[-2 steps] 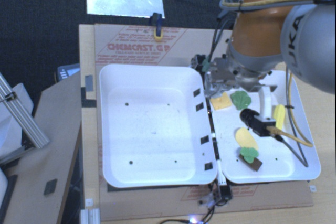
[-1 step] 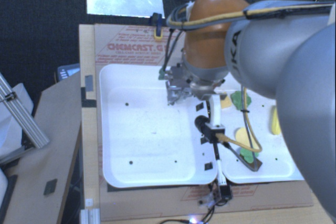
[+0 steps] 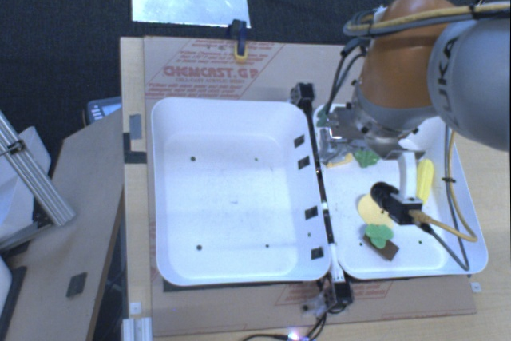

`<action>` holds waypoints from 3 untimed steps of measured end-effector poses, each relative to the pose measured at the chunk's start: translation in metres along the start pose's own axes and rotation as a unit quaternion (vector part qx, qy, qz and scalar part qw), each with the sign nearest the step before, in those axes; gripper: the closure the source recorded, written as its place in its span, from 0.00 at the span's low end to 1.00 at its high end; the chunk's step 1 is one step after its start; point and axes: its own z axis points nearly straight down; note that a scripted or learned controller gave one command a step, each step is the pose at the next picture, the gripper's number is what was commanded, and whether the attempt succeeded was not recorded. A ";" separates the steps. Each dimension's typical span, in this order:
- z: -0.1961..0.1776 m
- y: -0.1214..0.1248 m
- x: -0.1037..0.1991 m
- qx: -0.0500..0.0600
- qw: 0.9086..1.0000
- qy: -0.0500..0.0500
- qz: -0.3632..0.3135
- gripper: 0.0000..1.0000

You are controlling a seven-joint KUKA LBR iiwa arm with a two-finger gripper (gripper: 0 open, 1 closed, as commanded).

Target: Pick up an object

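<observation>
From the camera view, slanting down on both bins: judged to be the approach step of the pick, with nothing seen held in the gripper (image 3: 341,141); open or closed, impossible to tell from here, tucked under the wrist; candidates all down in the right bin (image 3: 423,255): a green piece (image 3: 367,158) just beside the gripper, a thin yellow scrap (image 3: 338,163) close to the divider wall, a yellow oblong (image 3: 425,178) toward the right side, a pale yellow disc (image 3: 367,208) mid-bin, and a green-topped brown block (image 3: 382,239) near the front rim; left bin (image 3: 231,196) alongside, not in play; next, probably: settle on the green piece as nearest, line up square over it, drop straight down and close, minding the crowded rear-left corner and the wall there; as for pose: reaching in from the right, grey arm (image 3: 471,84) folded over the right bin, orange band (image 3: 403,36) uppermost, wrist pointing down and leftward at that rear-left corner
</observation>
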 end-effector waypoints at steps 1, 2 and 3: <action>0.074 -0.055 0.037 0.005 1.000 0.002 -0.006 1.00; -0.124 -0.036 0.095 -0.010 1.000 0.005 -0.009 1.00; -0.064 -0.051 0.129 0.002 1.000 0.002 -0.008 1.00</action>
